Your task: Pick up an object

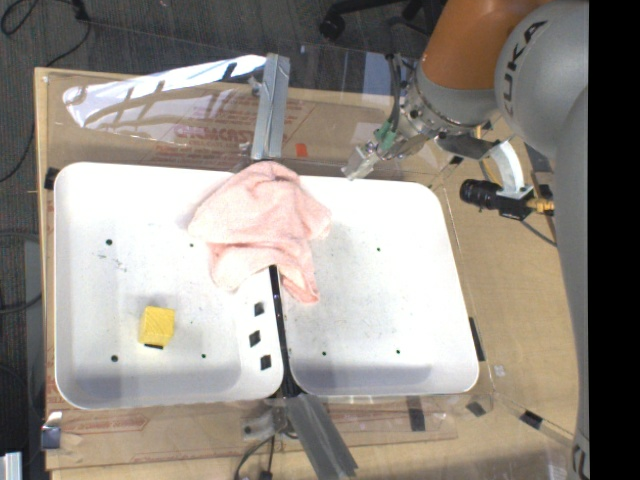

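Two shallow white plastic bins side by side. Left bin (90,218): small yellow sponge-like block (157,326) near its front, lying alone. Crumpled pink cloth towel (262,226) draped over the divider at the back, partly in the left bin, partly in the right bin (400,298). Two-finger gripper (362,163) hangs above the right bin's back rim, nothing between its fingers; open or closed, cannot tell.

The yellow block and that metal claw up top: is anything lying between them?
Yes. In the camera view, a crumpled pink cloth lies between the yellow block and the gripper, draped over the divider where the two white bins meet.
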`<control>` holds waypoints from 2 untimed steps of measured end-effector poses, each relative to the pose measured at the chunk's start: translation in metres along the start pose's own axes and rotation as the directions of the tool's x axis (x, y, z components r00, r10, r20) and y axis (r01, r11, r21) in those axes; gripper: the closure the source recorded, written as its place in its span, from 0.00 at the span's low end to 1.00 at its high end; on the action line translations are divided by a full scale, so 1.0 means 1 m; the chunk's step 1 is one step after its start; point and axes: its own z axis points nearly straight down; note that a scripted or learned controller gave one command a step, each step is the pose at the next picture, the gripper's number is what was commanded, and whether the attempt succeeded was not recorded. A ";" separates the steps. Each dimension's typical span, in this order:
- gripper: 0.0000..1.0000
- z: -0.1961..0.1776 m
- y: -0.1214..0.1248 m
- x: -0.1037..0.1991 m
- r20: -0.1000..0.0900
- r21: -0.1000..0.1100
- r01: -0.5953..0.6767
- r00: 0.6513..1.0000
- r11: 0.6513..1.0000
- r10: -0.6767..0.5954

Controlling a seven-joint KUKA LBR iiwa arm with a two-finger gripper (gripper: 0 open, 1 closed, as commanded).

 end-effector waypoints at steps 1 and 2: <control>1.00 0.032 0.026 -0.009 0.000 0.000 0.064 0.998 0.998 -0.064; 1.00 0.031 0.026 -0.010 -0.001 0.000 0.111 0.994 0.994 -0.111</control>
